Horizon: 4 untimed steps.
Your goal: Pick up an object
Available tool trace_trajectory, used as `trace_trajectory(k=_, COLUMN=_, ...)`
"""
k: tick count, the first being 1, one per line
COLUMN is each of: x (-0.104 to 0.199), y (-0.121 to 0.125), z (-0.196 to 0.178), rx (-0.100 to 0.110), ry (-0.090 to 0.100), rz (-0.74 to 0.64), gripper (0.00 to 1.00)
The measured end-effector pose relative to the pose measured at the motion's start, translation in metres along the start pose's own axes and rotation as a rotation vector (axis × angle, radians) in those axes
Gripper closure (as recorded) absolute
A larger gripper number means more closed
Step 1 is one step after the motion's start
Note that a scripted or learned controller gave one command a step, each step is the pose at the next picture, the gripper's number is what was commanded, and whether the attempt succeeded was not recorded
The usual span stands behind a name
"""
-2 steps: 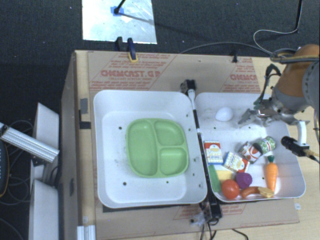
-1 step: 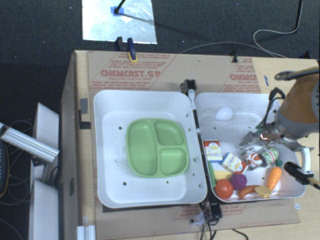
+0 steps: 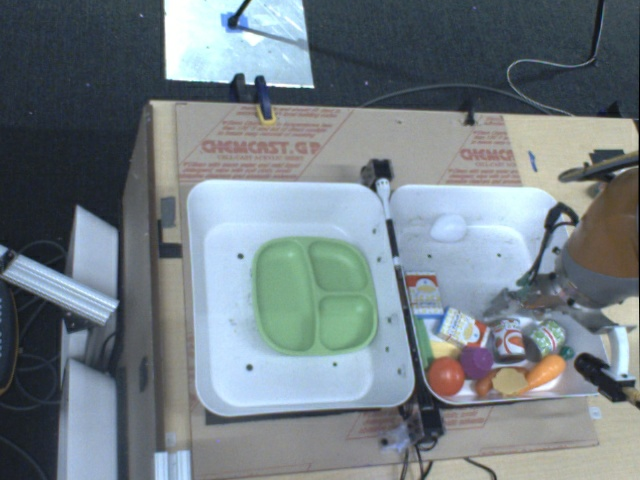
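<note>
Reaching in from the right, grey two-finger gripper [image 3: 522,306] sits low in right white bin [image 3: 470,230]; finger state: cannot tell. Nearest target, small red-and-white can [image 3: 510,342], lies just below the tip, among toy foods crowding the near corner.

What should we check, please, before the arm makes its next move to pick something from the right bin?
1. Objects available: ok, toy foods crowd the right bin's near corner.
2. Gripper above the pile: ok.
3. Single target isolated: not ok, the tomato, purple piece and carrot lie packed together.
4. Anything held already: cannot tell.
5. Left bin: ok, holds a green divided plate.
</note>
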State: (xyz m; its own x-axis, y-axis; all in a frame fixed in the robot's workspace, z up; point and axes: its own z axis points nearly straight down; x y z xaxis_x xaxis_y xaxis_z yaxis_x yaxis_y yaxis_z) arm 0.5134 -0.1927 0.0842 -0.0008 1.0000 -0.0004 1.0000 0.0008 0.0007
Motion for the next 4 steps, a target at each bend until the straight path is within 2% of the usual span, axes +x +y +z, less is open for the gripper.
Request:
trace_trajectory(k=1, x=0.077, y=0.015, z=-0.001, rx=-0.006, ry=-0.009, rz=0.003, gripper=0.00)
trace_trajectory(k=2, x=0.032, y=0.035, z=-0.095, rx=-0.004, ry=-0.002, rz=0.000, gripper=0.00)
trace_trajectory(k=3, x=0.042, y=-0.024, z=-0.003, rx=-0.007, ry=-0.001, rz=0.000, gripper=0.00)
trace_trajectory(k=4, x=0.086, y=-0.015, z=-0.003, rx=-0.010, ry=-0.002, rz=-0.001, gripper=0.00)
